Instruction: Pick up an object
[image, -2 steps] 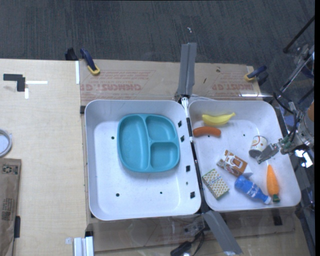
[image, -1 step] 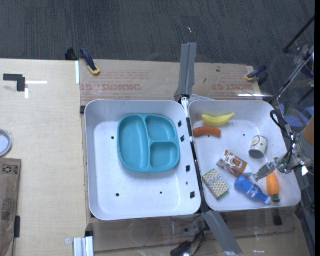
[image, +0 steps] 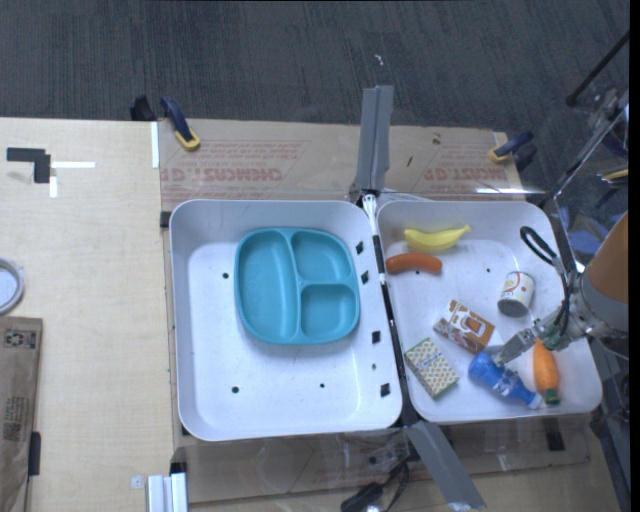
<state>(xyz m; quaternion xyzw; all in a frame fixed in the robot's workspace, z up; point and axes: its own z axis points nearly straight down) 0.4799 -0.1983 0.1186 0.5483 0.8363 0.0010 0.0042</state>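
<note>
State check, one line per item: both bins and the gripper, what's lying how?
Blue divided plate: flat in left bin, right side up.
Banana: lying in right bin, near far wall.
Sausage: lying just in front of banana.
Cup: tipped on its side.
Snack packet: flat.
Green box: flat.
Blue bottle: on its side.
Carrot: lying beside bottle.
Gripper: low over bottle and carrot.

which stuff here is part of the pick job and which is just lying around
Part of the job:
gripper, low in the right bin
carrot
blue bottle
snack packet
green box
cup
sausage
banana

Lying about:
teal divided plate in the left bin
clamps
</note>
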